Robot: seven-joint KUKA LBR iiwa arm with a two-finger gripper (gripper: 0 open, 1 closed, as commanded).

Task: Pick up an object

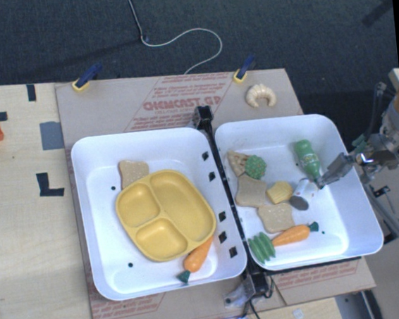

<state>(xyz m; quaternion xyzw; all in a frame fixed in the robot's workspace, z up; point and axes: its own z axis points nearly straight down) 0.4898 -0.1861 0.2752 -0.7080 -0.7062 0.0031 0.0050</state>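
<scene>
Gripper: my gripper point(309, 192) sits low in the right bin point(357, 245), just off its right wall; I cannot tell how it is set, as its tip blurs into a dark grey round thing point(299, 202) on the bin floor
Arm: I come in over the right rim, so that wall lies right under my wrist
Nearest object: a green bottle point(306, 157) lies just beside my gripper, toward the far wall
Open room: bare white floor in the right bin's near right corner and along its far wall
Crowded side: the left half of the right bin holds a green leafy piece point(255, 165), a yellow chunk point(279, 192) and bread slices point(276, 216) touching one another
Near wall: a carrot point(292, 235) lies along the front, with a green bunch point(261, 246) at its left end close to the divider
Left bin: the left bin point(94, 202) is mostly taken by a yellow divided plate point(165, 213), with a bread slice point(133, 171) tucked at its far edge and a second carrot point(196, 257) against its near edge
Bench: a pale ring-shaped thing point(260, 96) lies on the cardboard point(172, 101) beyond the right bin
</scene>
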